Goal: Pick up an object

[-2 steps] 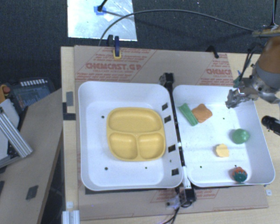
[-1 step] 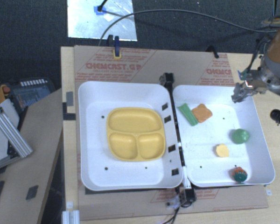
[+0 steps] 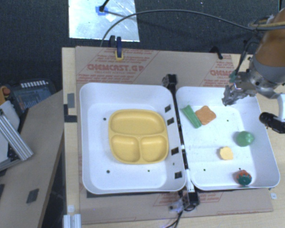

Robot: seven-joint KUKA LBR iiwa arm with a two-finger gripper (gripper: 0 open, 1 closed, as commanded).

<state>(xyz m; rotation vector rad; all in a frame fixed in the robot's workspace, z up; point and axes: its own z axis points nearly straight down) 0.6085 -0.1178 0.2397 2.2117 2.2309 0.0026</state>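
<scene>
Jaws: we cannot tell their state; gripper (image 3: 229,98) hangs above right bin (image 3: 263,127), near far edge. We see orange piece (image 3: 206,114) touching green stick (image 3: 191,116) near far left corner, green ball (image 3: 245,138) by right edge, yellow tray (image 3: 135,136) mid left bin (image 3: 92,137).

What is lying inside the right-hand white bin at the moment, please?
The right bin holds a green stick touching an orange piece, a green ball, a yellow piece and a red-and-green item. The gripper covers part of its far corner.
</scene>
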